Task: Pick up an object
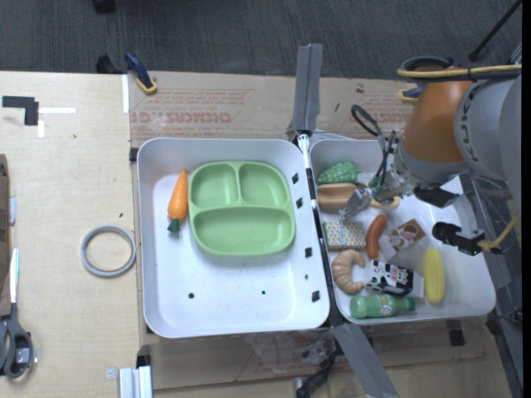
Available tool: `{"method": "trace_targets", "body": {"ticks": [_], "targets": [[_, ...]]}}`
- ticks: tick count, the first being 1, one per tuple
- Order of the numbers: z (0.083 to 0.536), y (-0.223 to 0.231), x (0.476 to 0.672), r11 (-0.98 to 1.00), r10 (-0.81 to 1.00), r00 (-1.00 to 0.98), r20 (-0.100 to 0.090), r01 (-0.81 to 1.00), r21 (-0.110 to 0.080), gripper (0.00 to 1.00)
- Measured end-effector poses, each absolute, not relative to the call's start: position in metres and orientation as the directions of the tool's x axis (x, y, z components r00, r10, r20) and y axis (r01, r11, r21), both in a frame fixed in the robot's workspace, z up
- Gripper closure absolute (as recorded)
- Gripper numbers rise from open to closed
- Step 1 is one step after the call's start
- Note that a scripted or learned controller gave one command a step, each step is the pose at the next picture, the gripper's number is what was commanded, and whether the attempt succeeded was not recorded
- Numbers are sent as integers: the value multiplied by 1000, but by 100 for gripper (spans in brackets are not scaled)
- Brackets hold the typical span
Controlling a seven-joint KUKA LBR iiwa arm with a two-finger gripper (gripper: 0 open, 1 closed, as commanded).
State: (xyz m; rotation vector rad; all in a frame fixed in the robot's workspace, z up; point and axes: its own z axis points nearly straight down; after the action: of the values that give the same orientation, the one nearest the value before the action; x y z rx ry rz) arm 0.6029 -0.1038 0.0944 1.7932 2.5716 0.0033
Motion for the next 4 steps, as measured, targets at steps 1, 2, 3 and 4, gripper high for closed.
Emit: {"method": "trace_targets", "body": {"ticks": [1, 2, 3, 4], "targets": [[134, -114, 605, 394, 919, -394, -2, 919, 1, 0], [92, -152, 520, 577, 817, -577, -1, 817, 1, 0], [92, -152, 585, 535, 845, -535, -2, 845, 1, 0], [215, -209, 569, 489, 872, -489, -2, 872, 0, 0]]}}
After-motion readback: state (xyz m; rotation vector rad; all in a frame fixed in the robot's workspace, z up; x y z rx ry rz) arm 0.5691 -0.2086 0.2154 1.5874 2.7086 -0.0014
